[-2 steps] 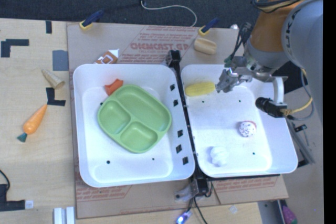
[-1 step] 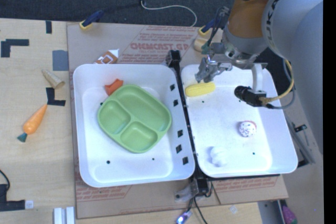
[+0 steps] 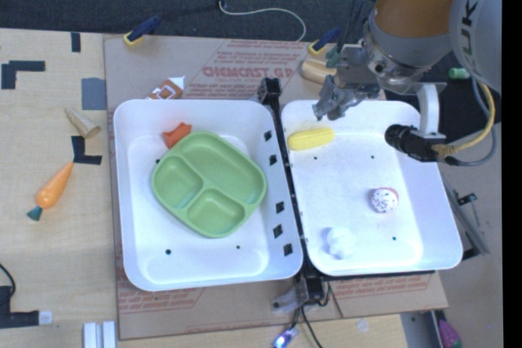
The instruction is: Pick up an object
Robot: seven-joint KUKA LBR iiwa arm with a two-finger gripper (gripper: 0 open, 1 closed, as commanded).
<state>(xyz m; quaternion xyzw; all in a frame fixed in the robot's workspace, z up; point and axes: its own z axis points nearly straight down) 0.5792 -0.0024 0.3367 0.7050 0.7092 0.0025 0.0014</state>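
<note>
My tool [image 3: 334, 106] hangs over the far left corner of the right bin [image 3: 424, 257], just above and beside the yellow corn cob [image 3: 311, 139]. The fingers point down toward the bin floor; I cannot tell whether they are apart or together, and nothing shows between them. The corn cob lies flat on the bin floor near the divider, its length running left to right. In the same bin: a small white-and-pink ball [image 3: 384, 200] toward the right middle, and a white crumpled lump [image 3: 340, 240] near the front edge. Left bin [image 3: 130, 257] carries a green divided plate [image 3: 209, 183], with an orange piece [image 3: 175, 134] touching its far rim. On the desk [image 3: 49, 257] to the left of the bins: a toy carrot [image 3: 53, 188] and a small tan cone [image 3: 81, 122], well apart from my tool.
</note>
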